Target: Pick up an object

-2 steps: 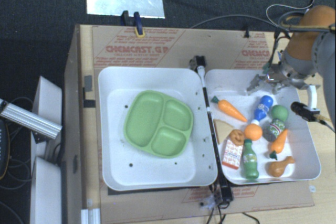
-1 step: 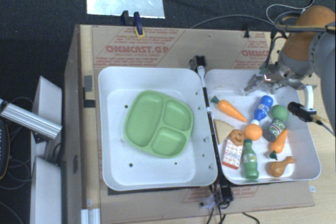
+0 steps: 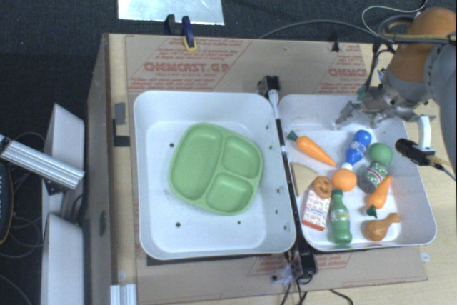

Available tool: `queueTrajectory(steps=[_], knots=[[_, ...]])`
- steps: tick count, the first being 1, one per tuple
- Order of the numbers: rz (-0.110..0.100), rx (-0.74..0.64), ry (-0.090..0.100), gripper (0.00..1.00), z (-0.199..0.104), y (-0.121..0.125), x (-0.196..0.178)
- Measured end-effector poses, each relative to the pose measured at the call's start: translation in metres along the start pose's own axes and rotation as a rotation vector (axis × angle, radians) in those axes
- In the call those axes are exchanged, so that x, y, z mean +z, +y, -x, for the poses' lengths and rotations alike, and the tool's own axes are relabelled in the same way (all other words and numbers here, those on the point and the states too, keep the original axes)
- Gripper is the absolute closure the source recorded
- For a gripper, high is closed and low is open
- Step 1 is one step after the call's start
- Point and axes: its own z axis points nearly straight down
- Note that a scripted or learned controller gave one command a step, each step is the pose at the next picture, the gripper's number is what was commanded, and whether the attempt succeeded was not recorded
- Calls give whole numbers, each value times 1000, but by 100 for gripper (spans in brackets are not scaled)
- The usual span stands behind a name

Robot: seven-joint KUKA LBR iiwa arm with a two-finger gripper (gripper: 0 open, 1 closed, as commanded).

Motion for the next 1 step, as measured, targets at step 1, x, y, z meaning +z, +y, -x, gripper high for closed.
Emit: queueTrajectory(steps=[1], knots=[[2,-2,-4,0,-12,0,1]])
